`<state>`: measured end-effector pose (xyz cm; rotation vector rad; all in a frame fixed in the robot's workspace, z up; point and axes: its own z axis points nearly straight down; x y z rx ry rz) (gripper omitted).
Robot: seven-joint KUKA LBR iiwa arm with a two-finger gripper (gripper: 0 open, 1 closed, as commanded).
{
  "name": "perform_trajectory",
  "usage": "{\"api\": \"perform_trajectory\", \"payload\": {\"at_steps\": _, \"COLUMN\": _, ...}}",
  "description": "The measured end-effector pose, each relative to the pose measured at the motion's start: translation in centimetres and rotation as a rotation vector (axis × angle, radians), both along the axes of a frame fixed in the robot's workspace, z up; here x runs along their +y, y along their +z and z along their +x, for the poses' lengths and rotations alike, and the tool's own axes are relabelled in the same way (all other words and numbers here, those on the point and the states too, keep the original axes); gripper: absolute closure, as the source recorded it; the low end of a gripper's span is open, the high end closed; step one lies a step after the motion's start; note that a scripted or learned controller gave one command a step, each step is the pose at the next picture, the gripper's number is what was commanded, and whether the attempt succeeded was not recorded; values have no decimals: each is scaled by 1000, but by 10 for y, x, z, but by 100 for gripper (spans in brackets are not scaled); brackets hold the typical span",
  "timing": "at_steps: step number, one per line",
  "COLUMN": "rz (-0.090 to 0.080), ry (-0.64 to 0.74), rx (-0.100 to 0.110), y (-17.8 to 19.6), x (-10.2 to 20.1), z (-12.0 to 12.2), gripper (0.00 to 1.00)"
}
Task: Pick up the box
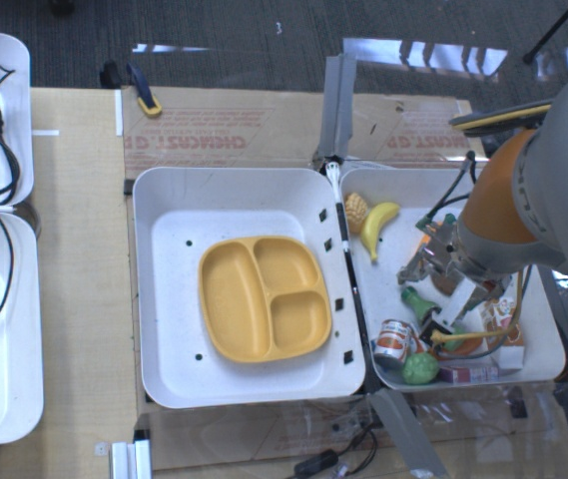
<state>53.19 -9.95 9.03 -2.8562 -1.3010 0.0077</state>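
Box (483,371): lies flat along the near wall of the right bin (553,352), long axis running left to right, just below and slightly right of the hand (441,285), whose grip state cannot be determined among the clutter, apparently not on it.

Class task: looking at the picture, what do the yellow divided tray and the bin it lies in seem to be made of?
Yellow divided tray: probably moulded plastic, matt, with rounded compartment walls and even colour. Left bin: probably white plastic, smooth with a slight sheen and rounded corners.
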Motion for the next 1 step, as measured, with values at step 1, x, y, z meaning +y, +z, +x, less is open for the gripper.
{"api": "perform_trajectory", "payload": {"at_steps": 1, "rz": -2, "ry": -42, "rx": -2, "y": 1, "x": -4, "z": 64, "gripper": 0}}
